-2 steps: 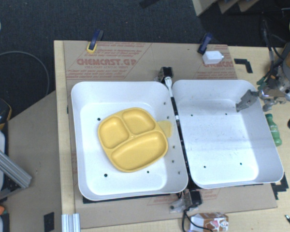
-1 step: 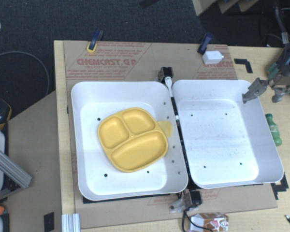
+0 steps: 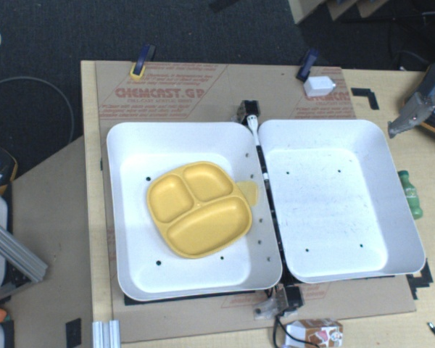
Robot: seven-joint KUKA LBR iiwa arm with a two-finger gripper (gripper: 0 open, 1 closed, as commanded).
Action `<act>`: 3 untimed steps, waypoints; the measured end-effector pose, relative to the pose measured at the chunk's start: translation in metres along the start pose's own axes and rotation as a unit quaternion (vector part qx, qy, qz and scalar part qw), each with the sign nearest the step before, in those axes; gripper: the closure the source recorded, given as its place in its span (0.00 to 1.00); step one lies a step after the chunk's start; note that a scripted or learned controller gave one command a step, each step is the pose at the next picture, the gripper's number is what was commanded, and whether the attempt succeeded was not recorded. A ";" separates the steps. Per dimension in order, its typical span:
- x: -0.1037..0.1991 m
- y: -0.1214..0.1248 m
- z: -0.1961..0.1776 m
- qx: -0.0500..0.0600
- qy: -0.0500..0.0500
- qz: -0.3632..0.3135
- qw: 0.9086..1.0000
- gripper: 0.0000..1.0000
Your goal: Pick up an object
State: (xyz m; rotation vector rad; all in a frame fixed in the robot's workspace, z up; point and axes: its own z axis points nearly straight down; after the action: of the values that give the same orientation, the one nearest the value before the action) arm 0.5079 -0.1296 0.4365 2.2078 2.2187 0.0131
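Observation:
A yellow divided plate [image 3: 199, 208] with three compartments lies flat in the left white bin [image 3: 123, 194], slightly right of the bin's middle. The gripper [image 3: 420, 111] shows at the far right edge of the view, above the bench and outside the right bin's [image 3: 333, 267] upper right corner, far from the plate. Nothing is seen in it.
A green marker-like item [image 3: 410, 193] lies on the bench just right of the right bin. A small white block [image 3: 319, 86] and two clamps [image 3: 141, 61] sit along the cardboard's far edge. Cables and a small box [image 3: 313, 333] lie at the front edge.

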 end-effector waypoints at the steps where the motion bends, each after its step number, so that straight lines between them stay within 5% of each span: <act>1: 0.040 -0.028 -0.106 -0.001 0.001 0.000 1.000 0.00; 2: 0.214 -0.025 -0.099 0.007 0.002 -0.007 1.000 0.00; 3: 0.205 -0.024 -0.110 0.004 0.002 0.001 1.000 1.00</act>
State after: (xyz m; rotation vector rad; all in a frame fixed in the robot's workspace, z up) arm 0.4814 0.0753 0.5461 2.2165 2.2218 0.0070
